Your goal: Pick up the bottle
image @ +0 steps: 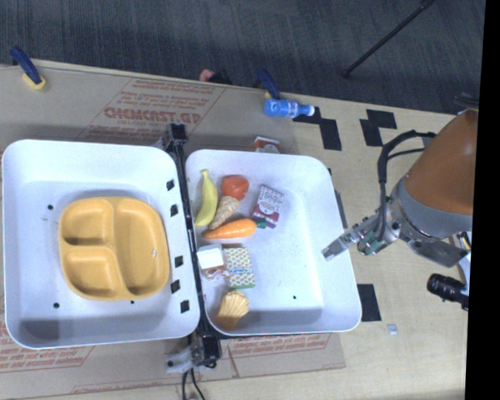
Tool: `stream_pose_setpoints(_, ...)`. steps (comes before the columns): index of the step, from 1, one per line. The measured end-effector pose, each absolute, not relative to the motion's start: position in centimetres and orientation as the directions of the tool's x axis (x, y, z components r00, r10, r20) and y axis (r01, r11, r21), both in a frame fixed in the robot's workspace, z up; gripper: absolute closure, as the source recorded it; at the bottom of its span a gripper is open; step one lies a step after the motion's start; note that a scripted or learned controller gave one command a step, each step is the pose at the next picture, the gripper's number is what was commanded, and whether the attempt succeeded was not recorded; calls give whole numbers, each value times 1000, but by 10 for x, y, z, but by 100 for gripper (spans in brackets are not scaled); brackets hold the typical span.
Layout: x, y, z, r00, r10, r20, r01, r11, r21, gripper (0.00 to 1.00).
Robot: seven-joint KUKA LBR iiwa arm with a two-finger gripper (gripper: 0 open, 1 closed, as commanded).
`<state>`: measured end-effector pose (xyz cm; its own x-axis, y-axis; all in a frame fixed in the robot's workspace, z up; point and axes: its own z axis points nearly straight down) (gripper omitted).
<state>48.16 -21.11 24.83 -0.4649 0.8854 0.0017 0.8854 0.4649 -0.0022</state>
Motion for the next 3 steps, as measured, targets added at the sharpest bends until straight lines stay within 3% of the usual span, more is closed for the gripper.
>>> stream_pose_setpoints(1, 477, -211, 245, -373, 928, 3, 928, 373, -3, 100)
stream_pose_setpoints(2, 477, -160, 267, -450, 893, 0, 893, 450, -1, 100)
stream_pose_setpoints(3, 476, -211, 244, -121, 993, -1, 993, 121, -2, 100)
